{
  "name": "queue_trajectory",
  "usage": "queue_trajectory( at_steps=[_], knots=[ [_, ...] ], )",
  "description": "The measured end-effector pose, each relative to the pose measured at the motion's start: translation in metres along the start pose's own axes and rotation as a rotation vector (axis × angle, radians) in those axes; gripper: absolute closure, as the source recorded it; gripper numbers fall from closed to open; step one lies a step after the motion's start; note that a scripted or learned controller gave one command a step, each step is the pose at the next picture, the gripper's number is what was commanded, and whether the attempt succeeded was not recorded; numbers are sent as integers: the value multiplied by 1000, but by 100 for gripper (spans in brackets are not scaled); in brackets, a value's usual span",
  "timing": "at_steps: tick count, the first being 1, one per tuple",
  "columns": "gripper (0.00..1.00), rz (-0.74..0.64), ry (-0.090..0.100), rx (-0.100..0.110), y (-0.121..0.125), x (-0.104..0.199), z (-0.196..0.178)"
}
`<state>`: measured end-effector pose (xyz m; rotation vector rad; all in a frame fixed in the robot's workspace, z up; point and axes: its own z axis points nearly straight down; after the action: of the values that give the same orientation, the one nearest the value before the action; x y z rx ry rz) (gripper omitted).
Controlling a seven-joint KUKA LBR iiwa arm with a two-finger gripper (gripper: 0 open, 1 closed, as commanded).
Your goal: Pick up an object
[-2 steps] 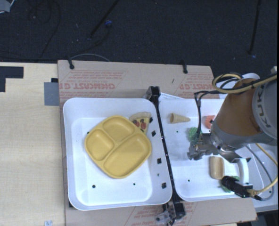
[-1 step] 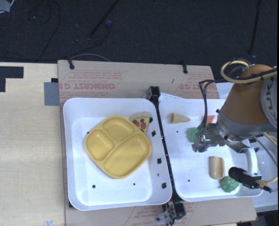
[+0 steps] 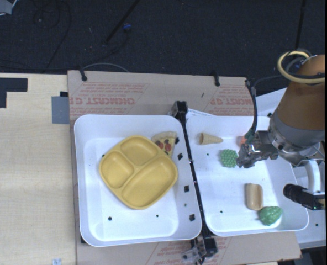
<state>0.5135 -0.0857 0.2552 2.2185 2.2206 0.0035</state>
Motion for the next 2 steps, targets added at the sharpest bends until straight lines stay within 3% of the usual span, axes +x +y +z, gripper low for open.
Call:
queue_trajectory(
  at_steps=[2],
  knots=[
    [100, -3, 2, 9, 33, 97, 26]
  ],
)
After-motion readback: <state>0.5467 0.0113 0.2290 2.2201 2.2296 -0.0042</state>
